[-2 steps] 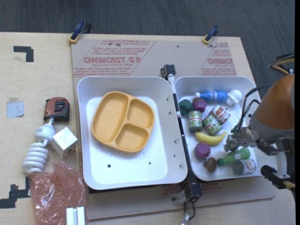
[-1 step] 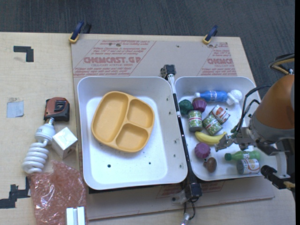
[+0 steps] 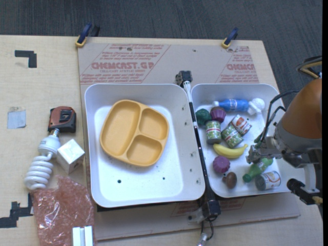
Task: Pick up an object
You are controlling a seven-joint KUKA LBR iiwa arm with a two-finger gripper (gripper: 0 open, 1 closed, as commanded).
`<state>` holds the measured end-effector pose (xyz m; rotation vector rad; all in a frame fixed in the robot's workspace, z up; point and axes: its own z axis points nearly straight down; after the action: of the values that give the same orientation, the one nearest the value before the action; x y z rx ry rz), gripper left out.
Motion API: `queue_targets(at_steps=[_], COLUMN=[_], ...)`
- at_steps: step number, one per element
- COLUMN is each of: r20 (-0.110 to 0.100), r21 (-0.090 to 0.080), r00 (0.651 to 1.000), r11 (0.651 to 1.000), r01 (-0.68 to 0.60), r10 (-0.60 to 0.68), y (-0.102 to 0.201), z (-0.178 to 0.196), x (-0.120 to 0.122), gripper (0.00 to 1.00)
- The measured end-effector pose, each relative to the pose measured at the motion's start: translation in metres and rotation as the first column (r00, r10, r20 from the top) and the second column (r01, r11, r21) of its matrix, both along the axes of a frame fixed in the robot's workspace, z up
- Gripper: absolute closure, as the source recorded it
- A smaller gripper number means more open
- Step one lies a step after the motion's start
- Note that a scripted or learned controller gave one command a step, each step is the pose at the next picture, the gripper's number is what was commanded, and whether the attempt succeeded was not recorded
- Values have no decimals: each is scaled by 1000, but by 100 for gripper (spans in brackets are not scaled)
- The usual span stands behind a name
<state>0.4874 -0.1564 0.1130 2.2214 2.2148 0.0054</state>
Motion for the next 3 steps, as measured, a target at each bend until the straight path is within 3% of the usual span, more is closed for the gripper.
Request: queue_targets(at_steps=[1,2,3], r20=[-1,-2,-2], r21=[0,-4,-1], r00=[1000,1000,1000], r11=[1000,1000,1000], r01=[-1,1,0], r10=[1,-1,0], y=[0,41,42], z=[0,-20,-10], x=[0,-9,-8], gripper=[0,0,100])
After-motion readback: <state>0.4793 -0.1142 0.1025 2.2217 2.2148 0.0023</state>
